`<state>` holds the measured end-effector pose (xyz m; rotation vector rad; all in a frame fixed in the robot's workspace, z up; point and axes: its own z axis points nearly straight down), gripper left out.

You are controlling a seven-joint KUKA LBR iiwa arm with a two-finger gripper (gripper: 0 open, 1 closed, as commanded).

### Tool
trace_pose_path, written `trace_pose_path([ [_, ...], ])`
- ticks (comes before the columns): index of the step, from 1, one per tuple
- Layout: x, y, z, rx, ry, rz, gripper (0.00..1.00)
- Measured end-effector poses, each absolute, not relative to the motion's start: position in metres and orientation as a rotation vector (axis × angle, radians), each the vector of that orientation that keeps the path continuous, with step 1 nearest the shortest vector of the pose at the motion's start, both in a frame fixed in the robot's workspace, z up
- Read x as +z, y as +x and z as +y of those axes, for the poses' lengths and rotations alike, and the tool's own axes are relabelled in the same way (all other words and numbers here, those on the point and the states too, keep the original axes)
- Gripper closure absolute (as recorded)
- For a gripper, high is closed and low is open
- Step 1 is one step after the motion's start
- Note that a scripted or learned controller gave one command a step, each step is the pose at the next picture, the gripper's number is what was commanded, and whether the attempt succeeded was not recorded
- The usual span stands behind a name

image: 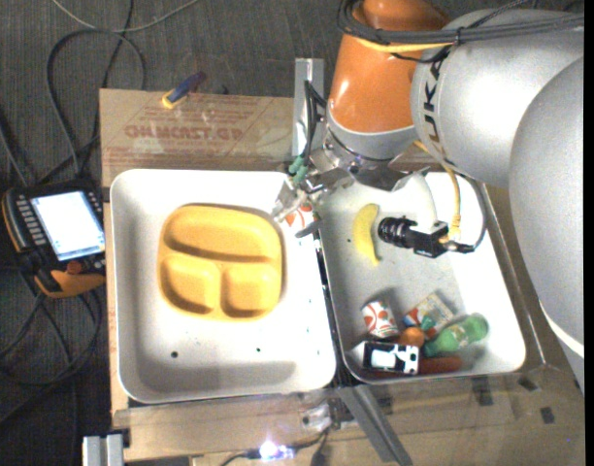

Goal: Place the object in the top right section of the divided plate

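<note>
Glossy yellow plastic plate — smooth white bins — matt cardboard

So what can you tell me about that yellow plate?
The yellow divided plate looks like smooth plastic, squarish with rounded corners. Raised ridges split it into three sections: one long one across the top and two smaller ones below. It lies flat in the left white bin, toward the upper middle, with nothing in its sections. The arm's shadow touches its right edge.

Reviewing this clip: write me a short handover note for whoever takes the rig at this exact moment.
Gripper: at the left bin's right rim, with a small red-and-white object at its tip; grip unclear.
Divided plate: yellow, in the left bin, nothing in its sections.
Right bin: banana, more small items at the near end.
Done: nothing placed.
Left: get the object into the plate's top right section.
</note>
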<state>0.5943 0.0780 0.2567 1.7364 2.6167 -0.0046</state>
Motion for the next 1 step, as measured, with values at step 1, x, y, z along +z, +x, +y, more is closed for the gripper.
trace_pose_path([
  [1, 0.2016, 0.6022, 0.0922, -0.007, 1.744, 2.613, 1.0],
])
